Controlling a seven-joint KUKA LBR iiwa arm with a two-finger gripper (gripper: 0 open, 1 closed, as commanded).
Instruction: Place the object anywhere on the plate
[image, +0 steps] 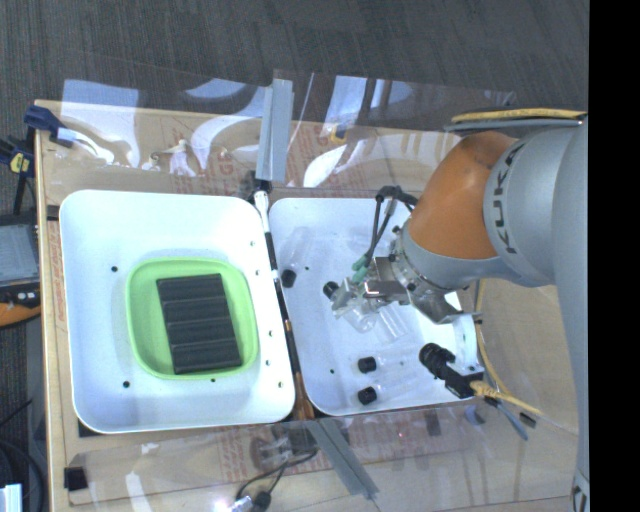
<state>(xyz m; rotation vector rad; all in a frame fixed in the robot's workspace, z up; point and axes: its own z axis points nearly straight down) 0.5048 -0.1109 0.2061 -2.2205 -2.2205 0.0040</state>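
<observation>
The pincer (358, 296) hangs over the right bin (320, 380); its grip I cannot tell. The green plate (140, 345), holding a black block (198, 322), lies left.

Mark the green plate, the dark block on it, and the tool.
green plate (143, 352), camera view, left rim
dark block (200, 322), camera view, top face centre
tool (362, 300), camera view, at its tip

Two white bins (80, 300) are seen on a pale wooden table (150, 470). In the left bin a lime-green plate (140, 310) is shown, and on it a dark grey object (198, 322) ribbed in parallel bands. The arm (520, 220) is coloured grey, with an orange band (450, 215) above the wrist. Small black pieces (366, 365) are scattered in the right bin (310, 240).
</observation>
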